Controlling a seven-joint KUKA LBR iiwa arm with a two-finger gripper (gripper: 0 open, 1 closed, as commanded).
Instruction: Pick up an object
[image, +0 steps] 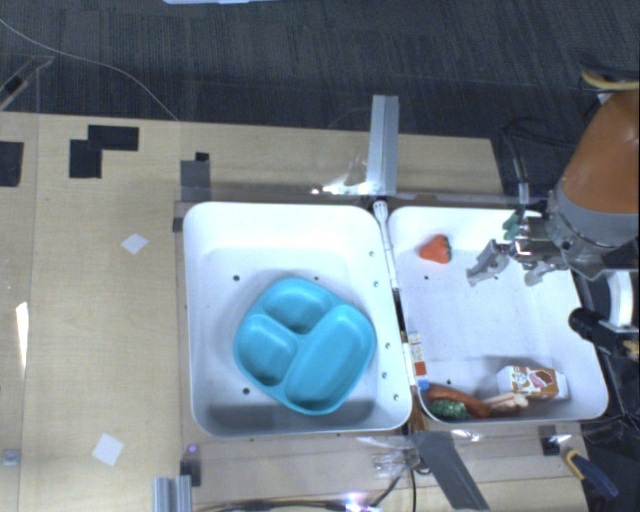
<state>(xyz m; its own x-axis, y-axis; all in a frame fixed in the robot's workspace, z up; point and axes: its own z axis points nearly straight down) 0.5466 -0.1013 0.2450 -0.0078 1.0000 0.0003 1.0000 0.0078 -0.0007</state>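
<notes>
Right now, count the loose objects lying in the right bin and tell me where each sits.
3. An orange-red object lies near the far left corner; a small carton lies near the front wall; a green and orange item sits in the front left corner, possibly several things clustered.

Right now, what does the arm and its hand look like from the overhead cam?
The arm is grey with a rounded orange band above the wrist. Its small two-finger metal hand is grey-silver with a green spot near its base. Dark cables run beside the arm, at its base side.
</notes>
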